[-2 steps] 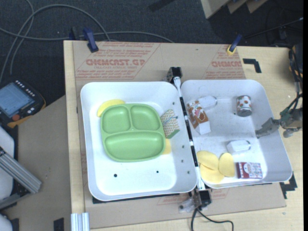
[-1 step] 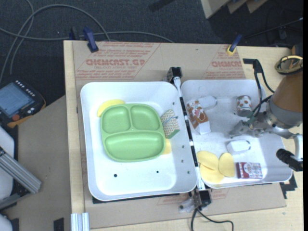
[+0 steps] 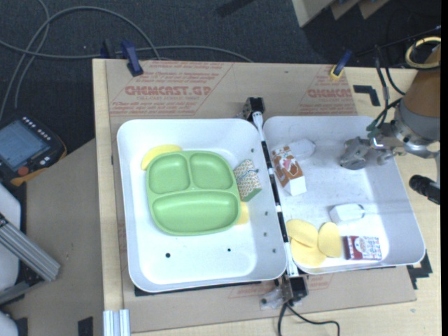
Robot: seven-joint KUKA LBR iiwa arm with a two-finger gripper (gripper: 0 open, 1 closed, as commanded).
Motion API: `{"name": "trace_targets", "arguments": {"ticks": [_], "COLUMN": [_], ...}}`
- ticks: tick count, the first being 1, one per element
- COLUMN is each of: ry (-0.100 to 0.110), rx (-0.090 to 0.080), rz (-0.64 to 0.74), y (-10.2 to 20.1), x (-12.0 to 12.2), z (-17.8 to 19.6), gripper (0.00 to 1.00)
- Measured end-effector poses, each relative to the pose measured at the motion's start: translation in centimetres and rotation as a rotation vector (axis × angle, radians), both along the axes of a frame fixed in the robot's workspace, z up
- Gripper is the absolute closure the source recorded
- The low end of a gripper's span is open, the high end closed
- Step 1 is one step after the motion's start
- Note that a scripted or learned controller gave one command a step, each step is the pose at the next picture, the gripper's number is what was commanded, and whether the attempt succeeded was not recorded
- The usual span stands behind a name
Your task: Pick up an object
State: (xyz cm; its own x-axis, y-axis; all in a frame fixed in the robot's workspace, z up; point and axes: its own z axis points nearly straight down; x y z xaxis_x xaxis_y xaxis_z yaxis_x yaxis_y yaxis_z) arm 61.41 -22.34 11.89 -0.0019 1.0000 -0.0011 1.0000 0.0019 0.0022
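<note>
Objects worth picking lie in the right bin [image 3: 392, 187], and the nearest candidate I can see is the small white block [image 3: 346, 212], which sits toward the camera from my pincer [image 3: 357, 154], across a bare stretch of bin floor. Its long axis runs roughly left to right across the view. Just beyond it, nearer the front rim, are the red-and-white carton [image 3: 362, 247] and two yellow discs [image 3: 316, 241]. The brown-and-white carton [image 3: 288, 171] lies well to the pincer's left, near the divider. The pincer hovers low at the bin's far side; I cannot tell how far open it is, and nothing shows in it.
</note>
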Motion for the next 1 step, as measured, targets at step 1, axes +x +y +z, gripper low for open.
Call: {"name": "trace_targets", "arguments": {"ticks": [1], "ry": [0.004], "rx": [0.002], "rz": [0.0], "y": [2.91], "x": [1.43], "z": [-3.44], "gripper": [0.0]}}
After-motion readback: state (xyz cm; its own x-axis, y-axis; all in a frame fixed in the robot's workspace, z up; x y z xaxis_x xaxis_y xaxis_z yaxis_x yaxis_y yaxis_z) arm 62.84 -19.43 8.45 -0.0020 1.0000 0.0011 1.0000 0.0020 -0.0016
